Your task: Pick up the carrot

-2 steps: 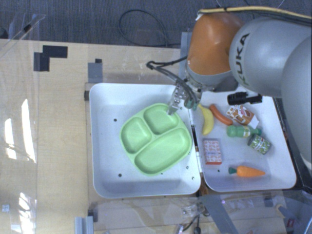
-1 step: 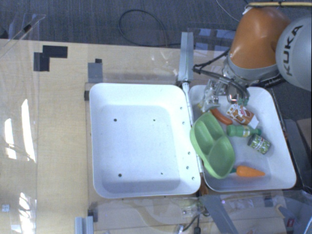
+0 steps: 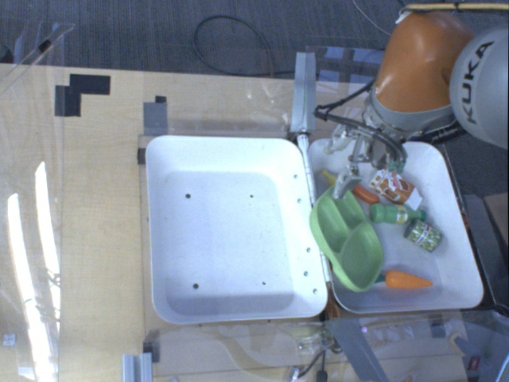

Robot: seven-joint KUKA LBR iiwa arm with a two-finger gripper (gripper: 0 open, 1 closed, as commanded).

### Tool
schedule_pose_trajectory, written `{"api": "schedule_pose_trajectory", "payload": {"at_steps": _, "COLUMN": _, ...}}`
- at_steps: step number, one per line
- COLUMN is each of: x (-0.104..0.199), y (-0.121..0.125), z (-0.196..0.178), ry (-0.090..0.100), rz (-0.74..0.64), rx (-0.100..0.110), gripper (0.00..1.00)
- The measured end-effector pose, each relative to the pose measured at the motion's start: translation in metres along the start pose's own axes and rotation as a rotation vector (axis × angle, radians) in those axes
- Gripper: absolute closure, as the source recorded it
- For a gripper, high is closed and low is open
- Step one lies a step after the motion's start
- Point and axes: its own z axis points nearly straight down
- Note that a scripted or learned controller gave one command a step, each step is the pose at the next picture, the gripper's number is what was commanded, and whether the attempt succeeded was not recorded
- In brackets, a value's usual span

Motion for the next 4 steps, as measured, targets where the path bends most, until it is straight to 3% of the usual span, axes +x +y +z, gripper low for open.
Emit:
{"api": "schedule_pose_trajectory", "payload": {"at_steps": 1, "x": 0.015, "y": -0.061, "z": 0.093, "ry": -0.013, "rz": 0.049, "rx": 0.003, "gripper": 0.00}}
{"api": "schedule_pose_trajectory", "payload": {"at_steps": 2, "x": -0.013, "y": -0.113, "z": 0.106, "ry": -0.007, "rz": 0.046, "rx": 0.003, "gripper": 0.00}}
{"api": "schedule_pose_trajectory", "payload": {"at_steps": 3, "x": -0.031, "y": -0.029, "z": 0.011, "ry": -0.002, "rz": 0.294, "rx": 0.001, "gripper": 0.00}}
{"api": "schedule_pose_trajectory", "payload": {"at_steps": 4, "x": -0.021, "y": -0.059, "z": 0.103, "ry": -0.006, "rz": 0.135, "rx": 0.001, "gripper": 0.00}}
